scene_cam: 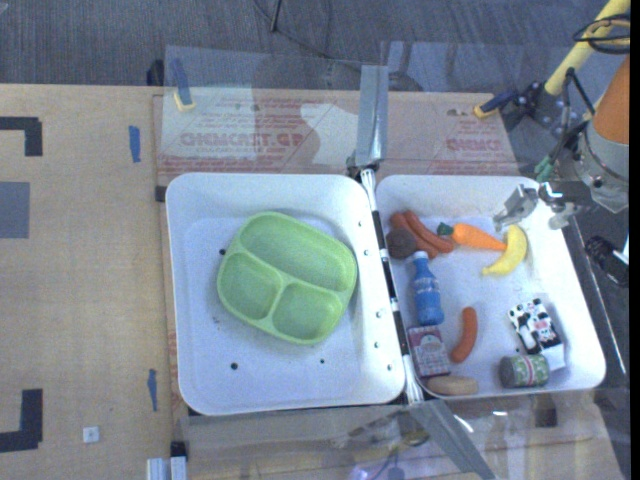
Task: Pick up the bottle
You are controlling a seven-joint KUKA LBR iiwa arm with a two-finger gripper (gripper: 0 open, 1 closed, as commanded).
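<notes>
Bottle [427, 290] lies flat in the right bin [585, 298], hard against the left wall, white cap toward the far end, blue body toward you. Pincer [522, 206] sits up at the far right of that bin, above the banana [508, 251] and just off the carrot [478, 235]; nothing is between its fingers, and you can't tell from this angle if it's released or clenched, so check before descent

How you do this step well:
- Move left and toward you; you're well apart from the target
- Centre on the blue body, not the cap
- Turn the wrist so the fingers close across the bottle's width
- Watch the left finger: the bin wall is just beside the bottle, little room there
- Clutter is tight: brown round toy [401, 242] at the cap end, small red carton [430, 352] at the base, sausage [464, 334] on the right
- Come down vertically, lift straight, no dragging

Green plate [286, 278] in the left bin [190, 298] is irrelevant
</notes>
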